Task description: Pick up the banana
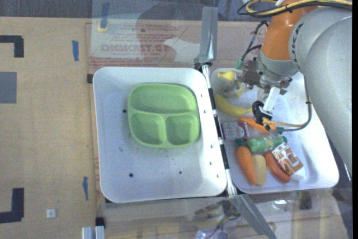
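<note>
One banana [228, 104] we see in the right bin [321, 176], by its left wall, just left of the gripper [254, 88]; carrots [246, 164] lie below it. Whether the jaws are parted, we cannot tell.

Even bright light, soft shadows, slight blur.

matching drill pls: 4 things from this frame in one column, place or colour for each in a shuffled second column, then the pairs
1. banana
2. green plate
3. carrot
4. arm's wrist band

A. orange, above the gripper
B. left bin, three compartments
C. right bin, far end, yellow
D. right bin, near end, beside a pale vegetable

Pairs: 1-C, 2-B, 3-D, 4-A
</note>
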You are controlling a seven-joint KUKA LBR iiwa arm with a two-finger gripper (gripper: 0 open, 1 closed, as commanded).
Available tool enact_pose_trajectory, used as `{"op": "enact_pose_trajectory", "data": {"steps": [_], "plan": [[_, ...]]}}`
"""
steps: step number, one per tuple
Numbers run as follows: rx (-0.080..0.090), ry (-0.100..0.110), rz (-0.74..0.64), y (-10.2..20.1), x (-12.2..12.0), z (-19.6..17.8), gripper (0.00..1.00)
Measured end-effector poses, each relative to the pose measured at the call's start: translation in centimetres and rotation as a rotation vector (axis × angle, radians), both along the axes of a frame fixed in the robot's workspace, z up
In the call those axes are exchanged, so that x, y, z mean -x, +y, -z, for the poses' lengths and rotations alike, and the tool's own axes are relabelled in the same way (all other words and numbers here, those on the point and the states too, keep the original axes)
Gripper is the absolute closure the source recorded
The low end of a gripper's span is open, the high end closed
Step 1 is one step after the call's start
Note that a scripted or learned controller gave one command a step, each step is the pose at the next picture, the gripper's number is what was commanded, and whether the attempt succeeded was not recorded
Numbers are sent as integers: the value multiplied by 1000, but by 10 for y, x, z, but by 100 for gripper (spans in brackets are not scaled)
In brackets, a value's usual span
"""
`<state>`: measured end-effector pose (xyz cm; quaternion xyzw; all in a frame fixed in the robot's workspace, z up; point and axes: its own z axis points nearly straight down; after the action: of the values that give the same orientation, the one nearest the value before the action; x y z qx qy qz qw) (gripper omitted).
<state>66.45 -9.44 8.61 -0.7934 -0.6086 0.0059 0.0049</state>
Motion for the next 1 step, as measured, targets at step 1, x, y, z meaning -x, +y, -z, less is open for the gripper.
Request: {"op": "enact_pose_trajectory", "data": {"steps": [1], "plan": [[0, -1, 0, 0, 0, 0, 0]]}}
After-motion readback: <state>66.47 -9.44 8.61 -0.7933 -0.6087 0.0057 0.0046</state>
